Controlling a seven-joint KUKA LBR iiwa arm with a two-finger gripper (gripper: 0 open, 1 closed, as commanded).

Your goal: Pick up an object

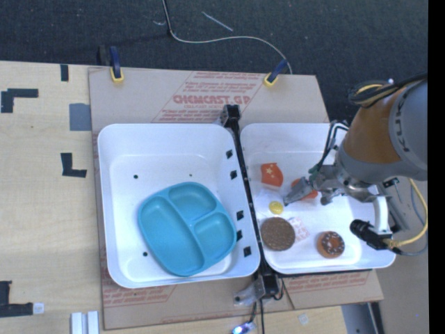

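The right bin (306, 138) holds several small items. An orange-red block (271, 175) lies near its left wall, with a small yellow piece (276, 207) below it. A brown round cookie (277, 234) and a chocolate donut (331, 244) sit along the front. My gripper (295, 195) reaches in low from the right, its tip pointing left just right of the yellow piece. A small red-orange object (304, 186) lies right against the tip; whether it is gripped is unclear.
The left bin (125, 145) holds a blue divided plate (186, 227). A black divider (240, 186) separates the bins. A small pale wrapper (300, 227) lies beside the cookie. The arm's orange band (372, 127) hangs over the right bin's right edge.
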